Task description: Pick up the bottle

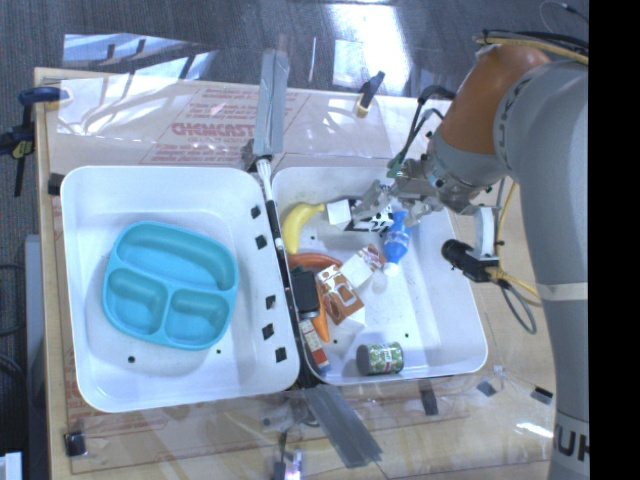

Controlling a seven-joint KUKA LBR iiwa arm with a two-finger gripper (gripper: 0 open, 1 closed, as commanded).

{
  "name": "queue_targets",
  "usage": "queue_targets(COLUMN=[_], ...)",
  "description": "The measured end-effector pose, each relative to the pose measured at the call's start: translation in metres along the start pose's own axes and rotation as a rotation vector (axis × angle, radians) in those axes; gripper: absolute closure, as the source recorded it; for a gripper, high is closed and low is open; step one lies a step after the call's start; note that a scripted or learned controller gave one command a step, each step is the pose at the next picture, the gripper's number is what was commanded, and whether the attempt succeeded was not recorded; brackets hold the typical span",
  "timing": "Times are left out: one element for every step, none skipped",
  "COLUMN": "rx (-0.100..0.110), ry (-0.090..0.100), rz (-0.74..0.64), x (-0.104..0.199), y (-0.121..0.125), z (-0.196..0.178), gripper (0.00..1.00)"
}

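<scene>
bench (120, 108): plastic-covered, 2 white bins (80, 268) | floor: dark | gripper (385, 206): grip unreadable, over bottle (396, 240)

Bottle (396, 240) in right bin (455, 313)

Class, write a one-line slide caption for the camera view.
Gripper poised at the blue-capped bottle in the cluttered right bin.

robot lab test cell

an industrial grey arm (540, 168) with loose cabling reaches over a surface (150, 118) wrapped in clear plastic sheeting, where two white bins (80, 268) sit side by side; a clamp (30, 98) grips the surface edge, and grey carpet floor (150, 8) lies beyond.
</scene>
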State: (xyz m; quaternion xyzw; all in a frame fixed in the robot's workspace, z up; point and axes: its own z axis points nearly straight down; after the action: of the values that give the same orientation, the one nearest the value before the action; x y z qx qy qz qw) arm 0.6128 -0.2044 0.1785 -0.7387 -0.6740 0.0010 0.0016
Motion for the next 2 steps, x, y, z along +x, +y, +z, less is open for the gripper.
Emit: queue_targets(rx=[0.0, -0.001], ry=[0.0, 0.0], rz=[-0.09, -0.219], x=[0.007, -0.006], y=[-0.015, -0.06], z=[0.087, 0.032], gripper=[0.0, 0.0])
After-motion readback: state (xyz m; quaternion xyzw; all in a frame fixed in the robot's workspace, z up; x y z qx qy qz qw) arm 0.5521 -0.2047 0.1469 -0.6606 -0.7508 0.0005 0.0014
